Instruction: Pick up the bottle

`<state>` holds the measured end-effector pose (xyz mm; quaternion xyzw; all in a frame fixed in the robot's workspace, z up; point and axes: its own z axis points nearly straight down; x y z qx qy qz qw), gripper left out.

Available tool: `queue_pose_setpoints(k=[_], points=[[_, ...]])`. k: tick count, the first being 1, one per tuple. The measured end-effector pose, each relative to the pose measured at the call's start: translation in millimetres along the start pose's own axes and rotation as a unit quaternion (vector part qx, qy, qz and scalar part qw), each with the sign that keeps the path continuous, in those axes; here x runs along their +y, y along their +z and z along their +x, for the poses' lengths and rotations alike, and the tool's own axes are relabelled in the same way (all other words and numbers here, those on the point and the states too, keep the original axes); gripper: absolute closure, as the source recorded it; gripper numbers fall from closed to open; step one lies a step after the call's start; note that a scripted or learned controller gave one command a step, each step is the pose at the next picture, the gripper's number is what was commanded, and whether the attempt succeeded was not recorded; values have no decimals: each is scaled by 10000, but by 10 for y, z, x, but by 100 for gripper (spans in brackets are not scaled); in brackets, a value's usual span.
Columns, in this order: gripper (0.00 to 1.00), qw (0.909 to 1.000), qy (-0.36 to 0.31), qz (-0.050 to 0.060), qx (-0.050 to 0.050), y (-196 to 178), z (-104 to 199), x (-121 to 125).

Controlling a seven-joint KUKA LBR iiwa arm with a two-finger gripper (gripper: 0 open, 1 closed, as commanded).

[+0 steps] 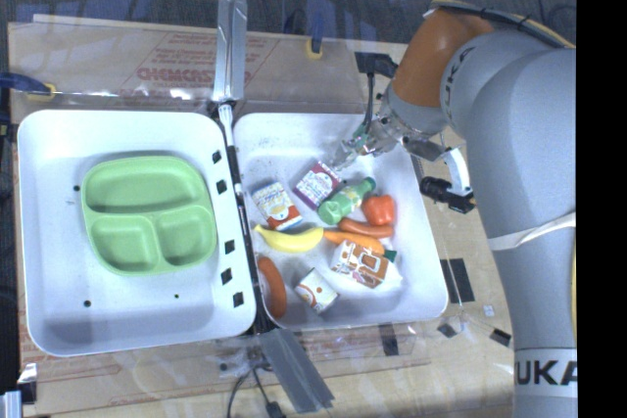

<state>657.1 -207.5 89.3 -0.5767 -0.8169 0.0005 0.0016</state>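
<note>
The grey arm with its orange band reaches in from the right, and its two-finger gripper sits low over the far part of the right-hand shallow white bin. The metal fingertips are small and blurred here, so whether they are spread or pressed together I cannot tell; nothing shows between them.

The small green plastic bottle lies on its side near the middle of that bin, tilted, its cap end toward the far right. It sits just short of the gripper, apart from it. Touching its right side is a red-orange pepper-shaped toy. Just beside its left end is a small purple-and-white carton, and further left a small white carton with a red label.

Nearer the front edge, a yellow toy banana lies across the bin floor, with an orange toy carrot beside it, right under the bottle. In front of those is an orange-and-white printed pouch, a little white box, and a reddish-brown sausage-shaped toy along the left wall.

Over in the left-hand white bin, a light green divided plastic tray lies flat near the middle.
</note>
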Motion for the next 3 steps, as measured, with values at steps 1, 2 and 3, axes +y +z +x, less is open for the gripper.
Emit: queue_pose_setpoints(k=[1,2,3], points=[[100,9963,855,23,14,9,153,44],[0,9964,853,23,14,9,154,45],[0,9880,1541,16,6,4,106,-349]])
